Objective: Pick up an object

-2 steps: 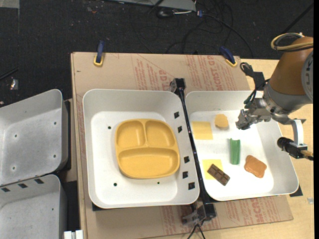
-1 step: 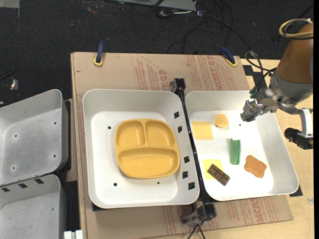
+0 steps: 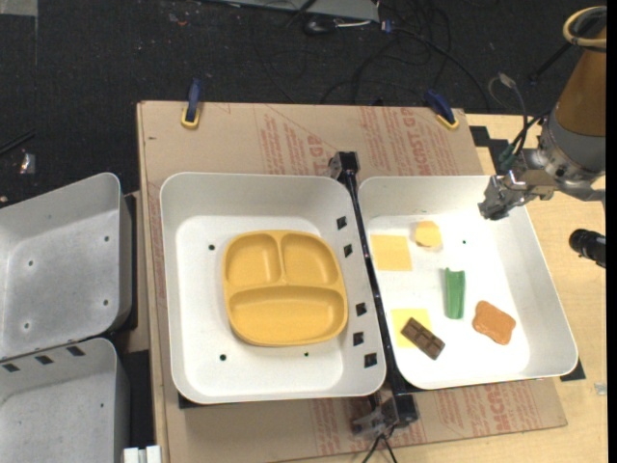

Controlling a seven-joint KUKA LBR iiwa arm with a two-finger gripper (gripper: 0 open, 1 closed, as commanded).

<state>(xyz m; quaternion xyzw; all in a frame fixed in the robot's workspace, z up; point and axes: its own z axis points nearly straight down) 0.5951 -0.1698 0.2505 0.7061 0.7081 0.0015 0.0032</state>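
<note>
The bench [image 3: 289, 128] carries two shallow white bins side by side, occupying the centre of the frame.

Nearest the lower edge, in the right bin [image 3: 549, 287], a dark brown block [image 3: 422, 337] lies tilted, partly on a small yellow square [image 3: 405, 320]. Just to its right, toward the lower right of the bin, sits an orange piece [image 3: 494, 322]. Slightly higher, between these two, a green bar [image 3: 454, 292] lies lengthwise, apart from both.

In the left bin [image 3: 183, 287] a yellow divided plate [image 3: 285, 288] rests flat near the middle, with one large compartment toward the lower edge and two smaller ones above it.

Further up in the right bin, a flat pale yellow square [image 3: 390, 253] lies close to the divider between the bins, and a small yellow-orange lump [image 3: 427, 234] sits just beside its upper right corner.

At the upper right corner of the right bin, the end effector [image 3: 497, 201] hangs over the bin's rim, well apart from every object in the bin. Nothing shows between its tips; whether it is open or closed I cannot tell. The grey arm [image 3: 583, 114] rises behind it at the right edge of the frame.

Beyond the bins, two clamps [image 3: 192, 114] sit on the bench's upper edge.
</note>
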